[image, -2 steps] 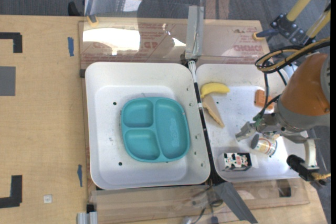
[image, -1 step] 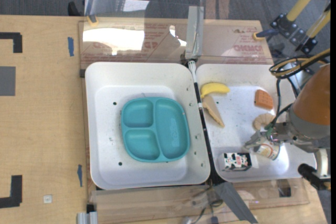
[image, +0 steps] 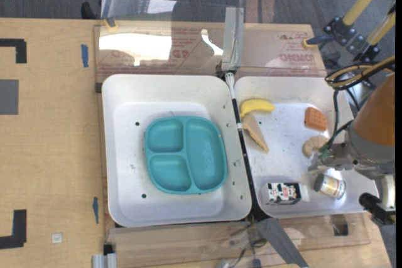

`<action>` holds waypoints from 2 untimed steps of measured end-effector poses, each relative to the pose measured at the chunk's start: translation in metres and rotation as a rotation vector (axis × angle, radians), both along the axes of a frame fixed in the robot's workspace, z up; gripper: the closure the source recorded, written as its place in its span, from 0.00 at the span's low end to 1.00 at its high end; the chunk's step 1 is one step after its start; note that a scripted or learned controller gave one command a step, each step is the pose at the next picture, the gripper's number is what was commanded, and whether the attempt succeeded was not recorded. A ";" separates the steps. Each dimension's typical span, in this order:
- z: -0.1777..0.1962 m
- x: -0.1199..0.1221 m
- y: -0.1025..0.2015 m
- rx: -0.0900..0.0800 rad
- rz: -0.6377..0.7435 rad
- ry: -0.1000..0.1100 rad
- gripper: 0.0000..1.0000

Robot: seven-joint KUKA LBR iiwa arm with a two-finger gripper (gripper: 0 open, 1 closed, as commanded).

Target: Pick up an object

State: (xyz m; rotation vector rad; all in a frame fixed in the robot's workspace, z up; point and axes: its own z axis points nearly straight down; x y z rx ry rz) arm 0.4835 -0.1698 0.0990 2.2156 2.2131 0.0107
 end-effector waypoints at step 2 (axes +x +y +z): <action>0.091 0.133 0.089 0.005 0.014 0.000 0.00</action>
